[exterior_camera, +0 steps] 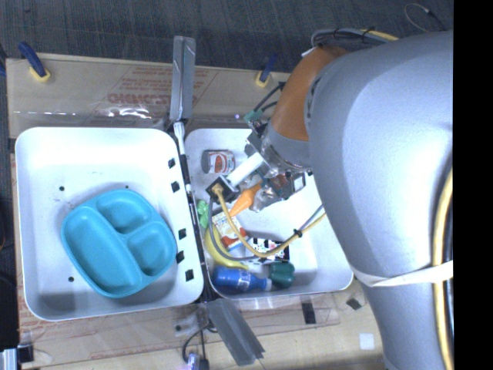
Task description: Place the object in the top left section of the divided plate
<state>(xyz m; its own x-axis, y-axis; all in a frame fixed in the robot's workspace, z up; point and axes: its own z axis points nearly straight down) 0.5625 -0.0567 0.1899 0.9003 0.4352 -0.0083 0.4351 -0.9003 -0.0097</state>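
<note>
Crowding hand (263,189) in right bin (323,268): can (219,162), blue bottle (239,281), orange piece (241,200) (hand's grip: cannot tell).

Right bin (320,257) held a small can (219,161) at the back; blue bottle (239,281) and dark green piece (282,274) sat side by side at the front wall.

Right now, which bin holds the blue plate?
The left bin: the plate lies in it; the right bin holds a bottle, no plate.

Board (142,95): red lettering along it, too blurred for me to read.
Can (219,162): red-and-white label, no words I can make out.
</note>
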